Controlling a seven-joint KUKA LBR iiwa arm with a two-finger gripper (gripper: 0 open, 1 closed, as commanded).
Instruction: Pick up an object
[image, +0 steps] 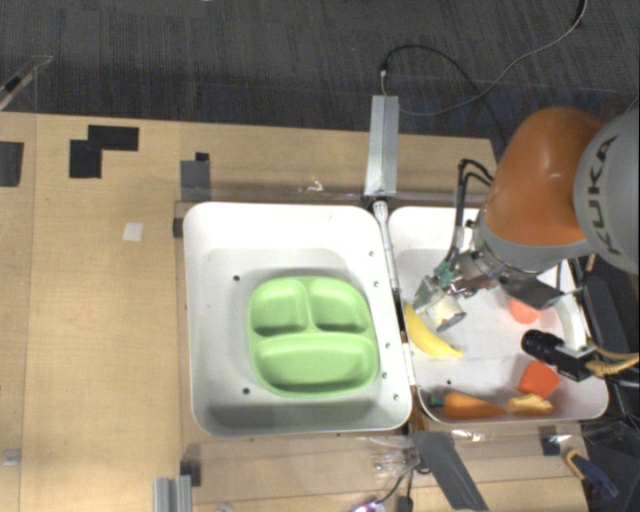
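Observation:
My gripper hangs low in the right bin, near its left wall. A yellow banana lies right under it and just toward the front, its upper end at the gripper's tip. Whether they touch is unclear. An orange carrot lies along the bin's front wall, with a small yellow piece to its right. An orange-red block stands just behind that piece. A pink-red round thing peeks out beside the arm's wrist.
The left bin holds a green divided plate in its middle. A metal post rises behind the wall between the two bins. The arm's big orange joint overhangs the right bin's back right part.

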